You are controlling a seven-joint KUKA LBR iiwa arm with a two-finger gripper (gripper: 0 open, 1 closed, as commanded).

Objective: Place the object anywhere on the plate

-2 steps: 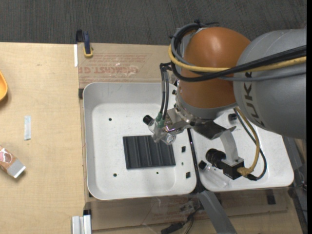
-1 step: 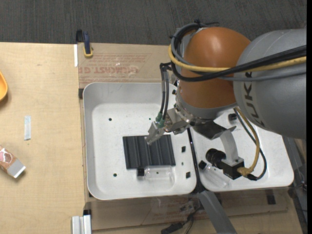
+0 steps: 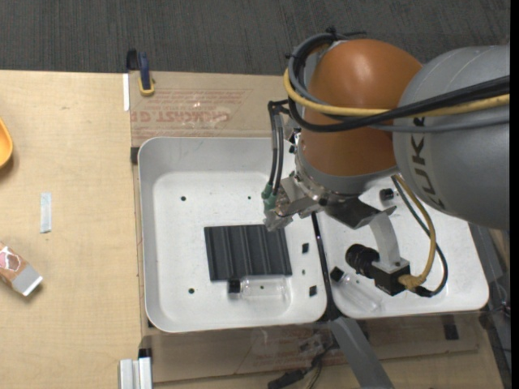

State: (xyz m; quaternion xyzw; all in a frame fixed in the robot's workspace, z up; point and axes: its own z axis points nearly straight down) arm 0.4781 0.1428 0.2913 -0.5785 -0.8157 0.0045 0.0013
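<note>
- A slanted overhead view of a wooden bench (image 3: 73,136) holding two shallow white bins side by side.
- The grey arm (image 3: 454,128), with its orange band (image 3: 357,104), reaches in from the right and covers the seam between the bins.
- The gripper (image 3: 276,211) hangs over the left bin (image 3: 162,241), just above the upper right corner of a black ribbed plate (image 3: 246,252). Whether it is open or closed cannot be told from this angle, and nothing can be seen in its grasp.
- The black ribbed plate lies flat near the middle of the left bin.
- A clear plastic object (image 3: 263,288) lies in the left bin, touching the plate's front edge, near the bin's front wall.
- The right bin (image 3: 454,290) is largely hidden by the arm. A second clear item (image 3: 357,290) lies near its left wall, beside a black fitting with a yellow cable (image 3: 426,250).
- On the bench to the left of the bins lie a small pale strip (image 3: 45,212) and a small packet (image 3: 18,271).
</note>
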